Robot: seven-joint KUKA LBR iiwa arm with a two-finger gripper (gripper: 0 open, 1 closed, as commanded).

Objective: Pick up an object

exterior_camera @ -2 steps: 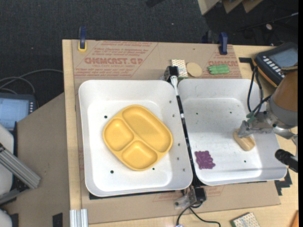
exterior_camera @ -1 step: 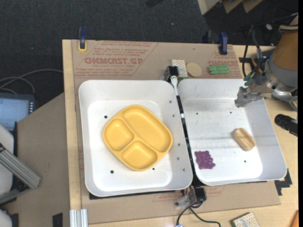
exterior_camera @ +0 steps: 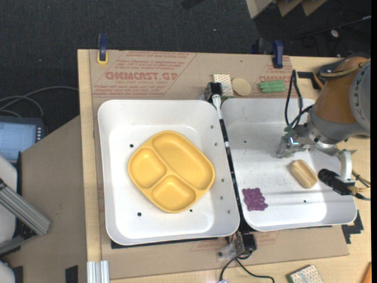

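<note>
Left bin (exterior_camera: 112,175): shallow, white, well to the left of the gripper. Contents: one yellow divided plate (exterior_camera: 171,171) with three compartments, lying flat near the bin's middle and turned at a slant to the bin walls.

Bench board (exterior_camera: 147,75): brown, printed with red lettering, carrying both bins. On its far strip, up and to the left of the gripper: a small checkered tag (exterior_camera: 222,79), a round tan disc (exterior_camera: 241,86), and a green ridged piece (exterior_camera: 271,87), set in a row left to right and apart from one another. Two blue clamps (exterior_camera: 103,46) grip the far edge.

Right bin (exterior_camera: 259,128): shallow, white, touching the left bin along a shared black seam. Contents: a purple grape cluster (exterior_camera: 255,199), below and to the left of the gripper, near the bin's front wall; a tan bread-roll-shaped object (exterior_camera: 303,173), just below and slightly right of the gripper, lying tilted on the bin floor, apart from the grapes.

Gripper (exterior_camera: 288,148): metallic, low over the right bin's floor, at the end of the grey arm (exterior_camera: 341,108) with orange band entering from the right. Finger state cannot be told at this angle; nothing is seen between them. The tan object lies near but separate from it.
</note>
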